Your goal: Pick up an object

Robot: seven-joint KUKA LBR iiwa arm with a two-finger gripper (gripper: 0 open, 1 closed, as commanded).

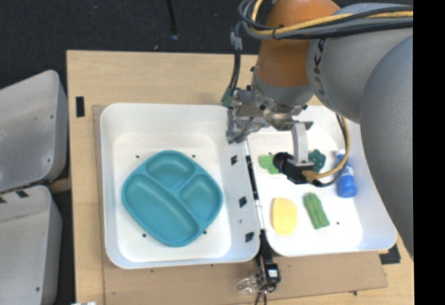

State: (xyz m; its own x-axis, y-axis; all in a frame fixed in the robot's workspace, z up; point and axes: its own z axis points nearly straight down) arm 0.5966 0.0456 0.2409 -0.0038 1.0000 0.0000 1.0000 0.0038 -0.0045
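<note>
- The worktop [83, 81] is light brown wood, and two white bins sit on it side by side.
- The left bin [109, 158] has one thing in it, a blue-green plate [172, 196]. The plate has three parts and lies flat in the middle of the bin floor.
- The tool [238, 126] is over the far end of the wall where the two bins meet, just past the plate's far right side. I cannot tell if the tool is wide or narrow. I see nothing held in it.
- The right bin [348, 227] has the small things in it.
- A small green piece [268, 162] lies near the left wall of the right bin, below the tool.
- A yellow lump [284, 215] lies at the near side of that bin, just below the green piece.
- A green stick [316, 210] with bumps lies just beside the yellow lump, on its right.
- A little blue-green piece [318, 157] sits farther back, above the green stick.
- A blue thing [346, 183] lies near the right side of the bin.
- The big grey arm [361, 67] comes in from the right, above the right bin, with an orange band [292, 39] over the tool.
</note>
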